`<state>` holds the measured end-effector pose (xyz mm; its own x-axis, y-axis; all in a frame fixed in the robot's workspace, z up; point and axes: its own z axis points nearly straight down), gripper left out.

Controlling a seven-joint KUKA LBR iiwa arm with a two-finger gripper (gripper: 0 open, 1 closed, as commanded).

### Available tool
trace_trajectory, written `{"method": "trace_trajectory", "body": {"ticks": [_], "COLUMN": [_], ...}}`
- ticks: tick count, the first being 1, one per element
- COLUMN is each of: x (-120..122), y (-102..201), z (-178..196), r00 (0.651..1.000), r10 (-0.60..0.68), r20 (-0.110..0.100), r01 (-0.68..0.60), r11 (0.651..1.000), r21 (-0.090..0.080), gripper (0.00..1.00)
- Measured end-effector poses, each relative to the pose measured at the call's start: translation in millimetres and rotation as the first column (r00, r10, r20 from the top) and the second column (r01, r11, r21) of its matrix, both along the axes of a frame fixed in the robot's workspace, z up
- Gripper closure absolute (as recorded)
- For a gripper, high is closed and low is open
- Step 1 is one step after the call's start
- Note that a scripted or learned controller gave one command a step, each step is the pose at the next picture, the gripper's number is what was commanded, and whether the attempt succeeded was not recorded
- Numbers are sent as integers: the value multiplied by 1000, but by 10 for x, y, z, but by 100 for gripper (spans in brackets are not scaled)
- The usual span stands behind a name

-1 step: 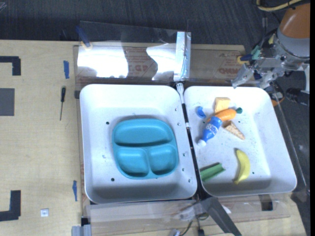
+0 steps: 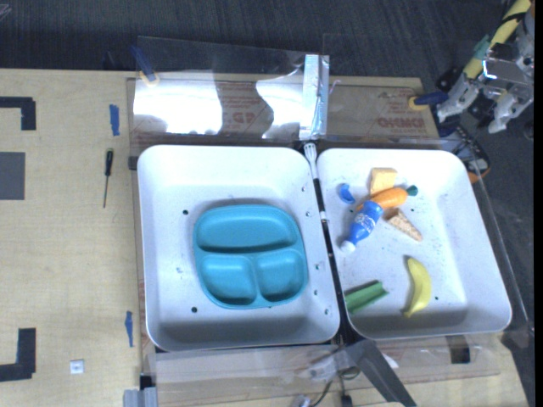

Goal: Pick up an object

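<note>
The arm's fingers (image 2: 495, 100) hang at the upper right, outside the bins and past the far right corner of the right bin (image 2: 450, 312); whether they are open or closed cannot be told, and nothing is seen between them. Down and to the left of the fingers, a cluster sits in that bin's far half — a yellow block (image 2: 383, 179), an orange carrot (image 2: 389, 197), a blue bottle (image 2: 362, 225) and a cone-shaped piece (image 2: 405, 225), touching or nearly so. Farther from the fingers, near the bin's front edge, lie a banana (image 2: 417, 286) and a green piece (image 2: 365, 296), with bare floor between them and the cluster. The left bin (image 2: 161, 227) holds a blue divided tray (image 2: 249, 254).
</note>
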<state>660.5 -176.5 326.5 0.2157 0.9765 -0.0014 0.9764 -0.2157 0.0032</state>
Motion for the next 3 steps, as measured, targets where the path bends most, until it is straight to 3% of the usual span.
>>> {"method": "trace_trajectory", "body": {"ticks": [1,2,3], "x": [-1,-653,-1595], "y": [6,408,189], "z": [-13,-1933,-2399], "r00": [1000,999,988], "r10": [1,-48,-152], "r20": [-2,-16,0], "r01": [-1,48,152], "r11": [1000,999,988], "r21": [1,4,2], "gripper": [0,0,0]}}
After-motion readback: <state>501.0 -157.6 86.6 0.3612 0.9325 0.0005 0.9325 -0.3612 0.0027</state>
